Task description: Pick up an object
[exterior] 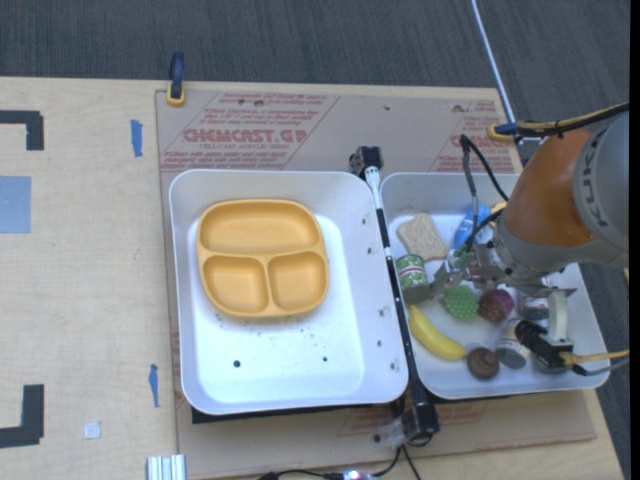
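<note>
I see the hand (pixel 462 280) low in the right bin (pixel 590 318) over the green ball (pixel 461 302); I cannot tell its grip.

One fixed camera above the bench, looking down at a slant.
It takes in both white bins, the left bin (pixel 190 268) and the right bin (pixel 590 313), from moderate height, with the wooden bench top (pixel 80 298) around them, grey floor (pixel 300 18) beyond, and the arm (pixel 560 203) reaching in from the right.

Two bins (pixel 190 298), one tray (pixel 263 256), one banana (pixel 436 334)
</note>
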### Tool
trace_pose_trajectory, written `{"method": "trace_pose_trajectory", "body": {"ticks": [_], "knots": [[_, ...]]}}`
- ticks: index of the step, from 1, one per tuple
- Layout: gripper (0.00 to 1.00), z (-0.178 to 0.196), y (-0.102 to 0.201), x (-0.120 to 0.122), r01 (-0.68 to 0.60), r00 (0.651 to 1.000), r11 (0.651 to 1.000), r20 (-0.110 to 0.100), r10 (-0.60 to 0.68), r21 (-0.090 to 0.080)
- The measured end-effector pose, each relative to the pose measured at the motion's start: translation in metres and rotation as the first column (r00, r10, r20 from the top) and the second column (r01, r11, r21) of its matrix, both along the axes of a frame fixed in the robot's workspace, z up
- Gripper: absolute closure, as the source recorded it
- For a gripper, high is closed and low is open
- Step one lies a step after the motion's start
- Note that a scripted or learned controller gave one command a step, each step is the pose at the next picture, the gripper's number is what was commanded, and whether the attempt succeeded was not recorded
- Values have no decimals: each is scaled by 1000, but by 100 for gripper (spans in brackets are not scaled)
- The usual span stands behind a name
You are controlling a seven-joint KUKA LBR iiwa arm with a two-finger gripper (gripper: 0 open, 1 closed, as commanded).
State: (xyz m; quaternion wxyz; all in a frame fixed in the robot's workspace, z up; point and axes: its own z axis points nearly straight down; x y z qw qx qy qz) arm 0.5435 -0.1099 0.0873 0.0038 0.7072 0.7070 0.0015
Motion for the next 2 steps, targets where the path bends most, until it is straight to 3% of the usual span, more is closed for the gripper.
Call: {"method": "trace_pose_trajectory", "body": {"ticks": [1, 2], "knots": [[100, 10, 0, 2, 1, 1000, 1000, 4, -1, 0], [100, 103, 85, -44, -2, 1000, 1000, -8, 2, 4]]}}
